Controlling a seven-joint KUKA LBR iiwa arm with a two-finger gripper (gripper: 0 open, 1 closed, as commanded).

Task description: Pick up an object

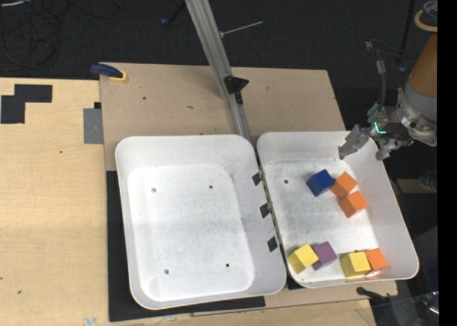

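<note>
while the left bin (143, 167) shows bare white floor, the right bin (300, 148) has all the blocks. near edge: yellow block (303, 256) touching purple block (324, 253), then a second yellow block (354, 264) touching an orange block (375, 258). further back: blue block (320, 182) just beside two orange blocks (345, 183) (353, 203). beyond those, gripper (368, 143) hangs over the bin's far right corner, fingers apart, nothing between them. behind the bins a metal rail (212, 45) slants away over the wooden bench (50, 175).
</note>
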